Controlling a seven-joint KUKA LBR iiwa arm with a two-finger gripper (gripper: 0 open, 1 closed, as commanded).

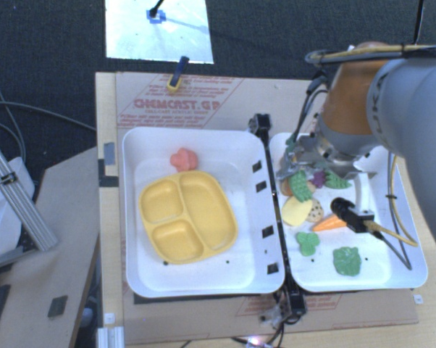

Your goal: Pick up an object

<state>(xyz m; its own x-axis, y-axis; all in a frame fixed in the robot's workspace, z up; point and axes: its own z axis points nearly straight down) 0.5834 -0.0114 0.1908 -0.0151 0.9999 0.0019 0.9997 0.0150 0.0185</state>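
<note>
The claw point(303, 167), its state not being discernible, is being held low over the right bin's point(406, 267) inner edge, directly above a green toy point(300, 188) lying beneath it.

The cardboard sheet point(180, 101) under the 2 white bins carries red print in the upper middle of the frame, just above the left bin point(135, 216). Its large line reads "CHEMCAST" followed by what looks like "GP", the last letters blurred. Smaller red lines above and beside it are too faint to read. More red print shows on the cardboard's bottom edge, lower middle of the frame, but it is also illegible. No numbers or other labels can be read.
</note>
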